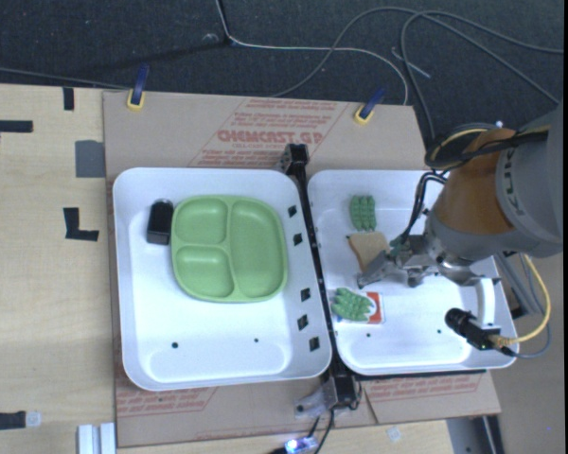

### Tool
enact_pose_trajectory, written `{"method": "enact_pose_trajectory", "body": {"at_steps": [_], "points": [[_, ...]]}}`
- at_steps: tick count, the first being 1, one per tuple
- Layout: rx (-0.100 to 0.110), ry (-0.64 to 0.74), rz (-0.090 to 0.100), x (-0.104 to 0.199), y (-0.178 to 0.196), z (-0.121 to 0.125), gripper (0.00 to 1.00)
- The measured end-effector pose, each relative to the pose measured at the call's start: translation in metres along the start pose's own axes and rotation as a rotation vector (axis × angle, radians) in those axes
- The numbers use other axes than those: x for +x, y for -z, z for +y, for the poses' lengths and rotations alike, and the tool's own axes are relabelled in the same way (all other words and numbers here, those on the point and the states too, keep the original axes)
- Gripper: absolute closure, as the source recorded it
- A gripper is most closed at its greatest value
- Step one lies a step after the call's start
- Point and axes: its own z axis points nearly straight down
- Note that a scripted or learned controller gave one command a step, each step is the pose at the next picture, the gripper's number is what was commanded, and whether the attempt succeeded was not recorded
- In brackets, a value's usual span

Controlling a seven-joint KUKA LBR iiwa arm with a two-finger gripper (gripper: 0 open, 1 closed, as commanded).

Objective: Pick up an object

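The right bin [412, 348] holds three small things. A ridged green piece [363, 212] lies near its far wall. A tan wedge [366, 246] lies a little nearer, and a leafy green piece on a white and red card [354, 305] sits close to the left wall. My gripper [381, 263] hangs low over this bin, just right of and below the tan wedge, between it and the green piece on the card. It is open and I see nothing between its fingers. The arm's orange band [473, 197] is above the bin's right side.
In the left bin [137, 339] lie a light green divided plate [229, 248] and a small black block [159, 221] at the plate's left edge. A black divider [308, 253] with clips runs between the bins. Cables trail over the dark floor behind the bench.
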Motion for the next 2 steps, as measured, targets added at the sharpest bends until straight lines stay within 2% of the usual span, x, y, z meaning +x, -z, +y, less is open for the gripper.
{"method": "enact_pose_trajectory", "body": {"at_steps": [1, 2], "points": [[-0.004, 0.002, 0.000, 0.001, 0.014, 0.001, 1.00], [-0.012, -0.001, -0.002, -0.007, 0.072, -0.001, 1.00]]}}
